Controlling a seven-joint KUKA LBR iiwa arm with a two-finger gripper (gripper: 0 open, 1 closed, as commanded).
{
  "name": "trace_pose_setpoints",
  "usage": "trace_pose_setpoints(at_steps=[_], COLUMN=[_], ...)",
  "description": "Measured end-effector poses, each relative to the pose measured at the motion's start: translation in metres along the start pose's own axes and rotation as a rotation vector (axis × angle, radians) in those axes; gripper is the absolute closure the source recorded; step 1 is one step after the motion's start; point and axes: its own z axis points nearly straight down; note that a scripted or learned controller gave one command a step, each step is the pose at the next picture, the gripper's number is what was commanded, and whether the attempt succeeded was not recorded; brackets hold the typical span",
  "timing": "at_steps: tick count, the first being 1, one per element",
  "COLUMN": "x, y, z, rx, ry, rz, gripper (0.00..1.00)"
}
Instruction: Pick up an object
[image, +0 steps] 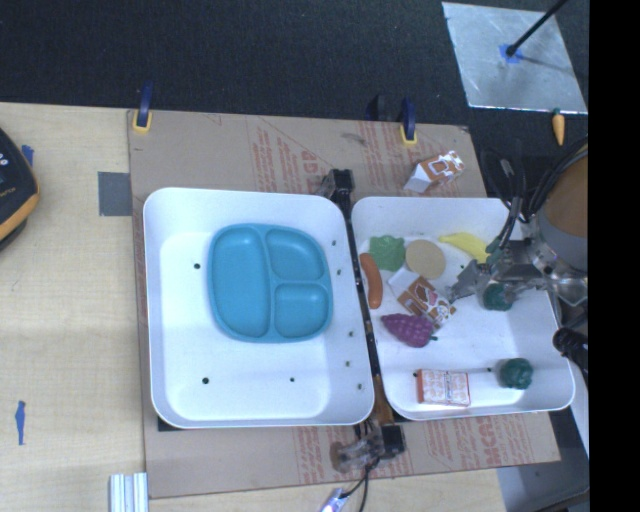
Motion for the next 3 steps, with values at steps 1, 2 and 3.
trace_pose_setpoints(at_steps=[1, 2, 3], x=[0.014, -0.024, -0.009], y=[0.054, 0.102, 0.074], z=[0.098, 0.018, 0.096], rx=[-0.018, -0.004, -0.016], ry=[-0.002, -0.001, -0.003], rz=[0.001, 0.0, 0.001], gripper=[0.0, 0.0, 0.0])
